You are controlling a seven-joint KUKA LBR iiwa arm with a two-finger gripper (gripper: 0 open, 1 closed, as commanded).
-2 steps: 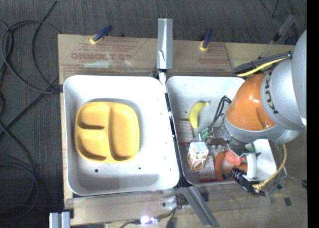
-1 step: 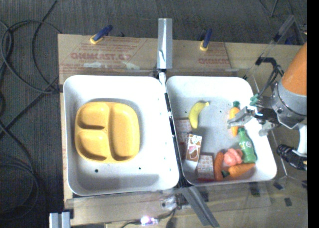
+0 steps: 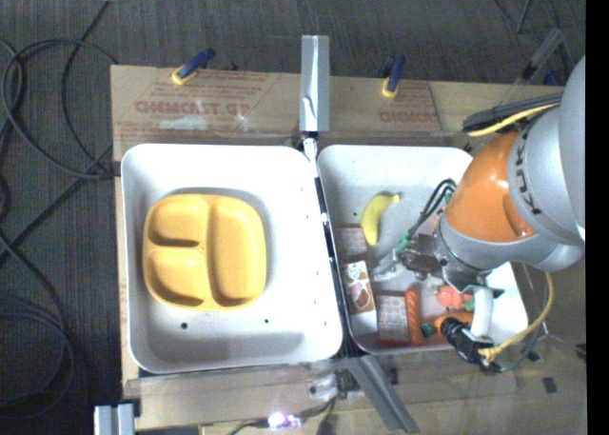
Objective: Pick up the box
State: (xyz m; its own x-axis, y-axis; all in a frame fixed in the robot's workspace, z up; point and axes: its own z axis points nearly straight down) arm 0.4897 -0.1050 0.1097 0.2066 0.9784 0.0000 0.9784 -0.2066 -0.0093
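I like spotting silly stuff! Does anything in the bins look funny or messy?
Nothing looks spilled or broken. The yellow tray lies flat in the left bin. The banana and small boxes are bunched together in the right bin, under the arm.

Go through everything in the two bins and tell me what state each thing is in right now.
Yellow three-compartment plastic tray: flat in the left white bin, nothing in it.
Yellow banana: loose in the right white bin.
Small brown printed box: flat by the divider, not gripped.
Orange carrot-shaped toy: lying flat.
Claw: over the right bin, nothing visibly held.

even overhead light, soft shadows inside bins (image 3: pixel 228 162), slightly grainy
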